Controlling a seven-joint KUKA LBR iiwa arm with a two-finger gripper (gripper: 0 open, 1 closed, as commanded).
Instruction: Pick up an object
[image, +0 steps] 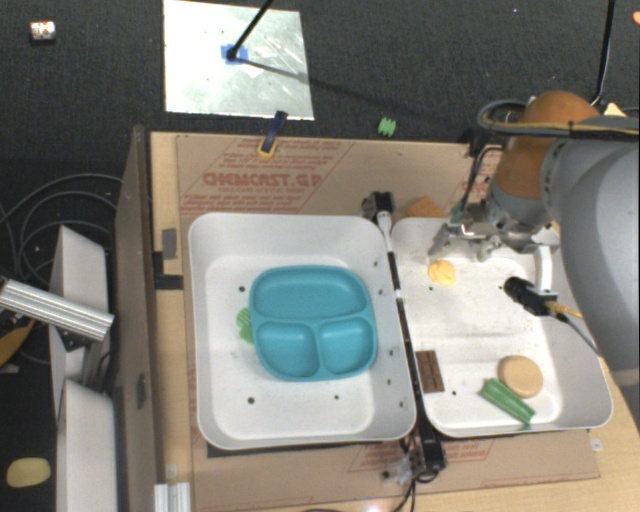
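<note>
Two shallow white bins are seen side by side on a brown bench. The left bin (215, 300) is occupied by a blue divided plate (312, 320), with a small green item (243, 322) tucked against the plate's left edge. In the right bin (470, 330), a small yellow object (442, 271) is found near the upper left, a round tan disc (521, 375) near the lower right, and a green stick (508, 400) just below and left of that disc, close to touching it. A small brown block (429, 371) is seen at the left edge of the right bin. The grey arm (590, 190) is extended in from the right, its orange band (535, 140) above the wrist. The gripper (462, 238) is positioned over the upper part of the right bin, just above and right of the yellow object. Whether its fingers are apart or together cannot be told, and nothing is seen held between them
</note>
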